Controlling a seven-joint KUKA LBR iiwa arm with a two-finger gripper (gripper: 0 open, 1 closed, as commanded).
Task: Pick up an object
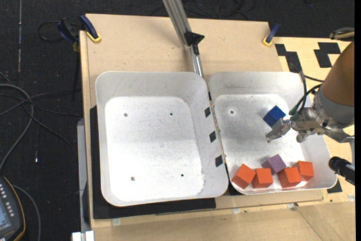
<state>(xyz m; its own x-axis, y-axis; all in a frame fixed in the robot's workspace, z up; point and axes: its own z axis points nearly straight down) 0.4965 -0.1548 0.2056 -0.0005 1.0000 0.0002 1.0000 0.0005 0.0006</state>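
A blue cube [274, 115] lies in the right bin [237, 84], towards its right side. My gripper [279, 131] reaches in from the right and hangs just below and beside the blue cube, close to it or touching it. Along the bin's front edge sit several orange cubes [243, 175] [263, 178] [290, 176] [305, 169]. A purple cube [276, 163] rests just behind them.
The left bin [107, 138] stands beside the right one, with a shared ridge between them. A slanted metal pole [172, 0] comes down from the back to the bins' far edge. Yellow clamps [93, 36] [268, 39] mark the bench's back corners.
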